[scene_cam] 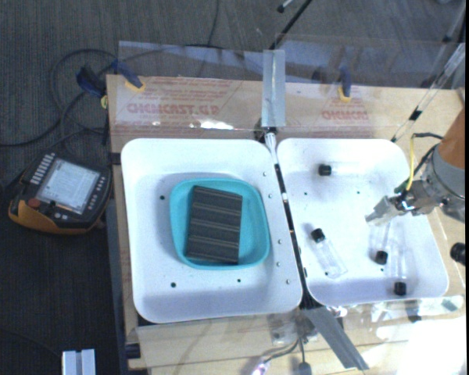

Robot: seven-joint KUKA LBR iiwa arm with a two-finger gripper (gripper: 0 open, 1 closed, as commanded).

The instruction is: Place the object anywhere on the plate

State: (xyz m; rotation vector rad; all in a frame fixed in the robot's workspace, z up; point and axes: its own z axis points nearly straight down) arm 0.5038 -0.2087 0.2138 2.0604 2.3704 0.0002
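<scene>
The claw (384,209) is seen low over the right bin (352,287), at its right side, above a group of clear vials with black caps; whether it is apart, together or clamped on anything cannot be told, because it blurs into the pale plastic below. One clear vial (327,253) lies near the bin's middle, another vial (338,168) lies near the far wall, and a further pair (391,258) rests just beneath the claw. The teal plate (254,225) sits in the left bin (141,209) and is largely covered by a dark ribbed block (214,225), so little bare plate is left. A transparent, round vial could easily be missed, or rolled aside by a glancing touch; a release onto the ribbed block might let it roll off. The arm is cut off at the right edge.
</scene>
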